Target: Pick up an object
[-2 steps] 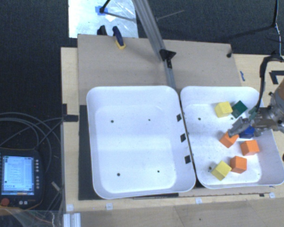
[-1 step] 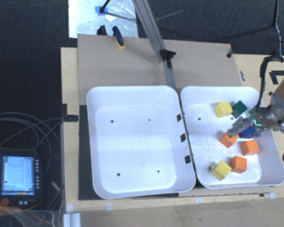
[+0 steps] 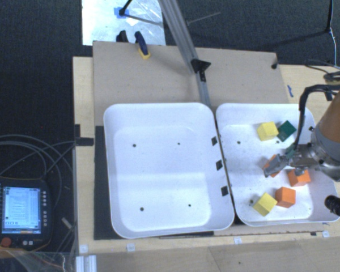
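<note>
Over the right bin (image 3: 238, 152) we find the hand (image 3: 273, 166) low beside an orange block (image 3: 298, 177); we cannot tell its opening. We judge the approach step underway; next calls for closing squarely on one block.

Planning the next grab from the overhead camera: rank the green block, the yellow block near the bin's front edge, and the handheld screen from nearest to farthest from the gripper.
Measured from the gripper, over the right bin:
1. Green block, toward the bin's back, just beyond the gripper.
2. Yellow block at the bin's front edge; not much farther than the green one.
3. Handheld screen, off the bench at the picture's far left, clearly farthest.
</note>
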You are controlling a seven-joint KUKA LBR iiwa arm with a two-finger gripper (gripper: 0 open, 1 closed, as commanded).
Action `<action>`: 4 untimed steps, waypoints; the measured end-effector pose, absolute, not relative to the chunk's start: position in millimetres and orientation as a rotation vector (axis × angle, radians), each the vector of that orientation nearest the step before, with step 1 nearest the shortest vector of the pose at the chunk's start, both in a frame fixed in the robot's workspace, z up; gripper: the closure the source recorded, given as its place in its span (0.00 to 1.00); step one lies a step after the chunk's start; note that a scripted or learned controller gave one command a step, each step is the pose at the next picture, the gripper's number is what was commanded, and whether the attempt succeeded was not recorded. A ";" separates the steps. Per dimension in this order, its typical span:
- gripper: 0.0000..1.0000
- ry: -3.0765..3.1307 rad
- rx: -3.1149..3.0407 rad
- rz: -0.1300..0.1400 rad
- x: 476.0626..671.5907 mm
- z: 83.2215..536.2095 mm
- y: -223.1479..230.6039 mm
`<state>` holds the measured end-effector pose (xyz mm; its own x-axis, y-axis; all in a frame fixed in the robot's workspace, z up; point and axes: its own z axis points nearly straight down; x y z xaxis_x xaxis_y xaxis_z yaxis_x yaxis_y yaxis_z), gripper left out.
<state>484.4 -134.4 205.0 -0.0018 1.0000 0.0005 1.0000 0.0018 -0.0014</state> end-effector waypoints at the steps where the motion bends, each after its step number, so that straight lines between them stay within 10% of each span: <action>1: 0.00 -2.222 -2.218 0.002 487.4 160.8 -140.5; 2: 0.00 -2.221 -2.217 0.003 487.0 108.5 -140.4; 3: 1.00 -2.228 -2.220 -0.004 489.2 122.2 -140.8; 4: 1.00 -2.232 -2.222 -0.007 495.6 183.8 -147.3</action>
<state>495.6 -147.3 183.8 -0.0043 1.0000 -0.0027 1.0000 0.0043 0.0085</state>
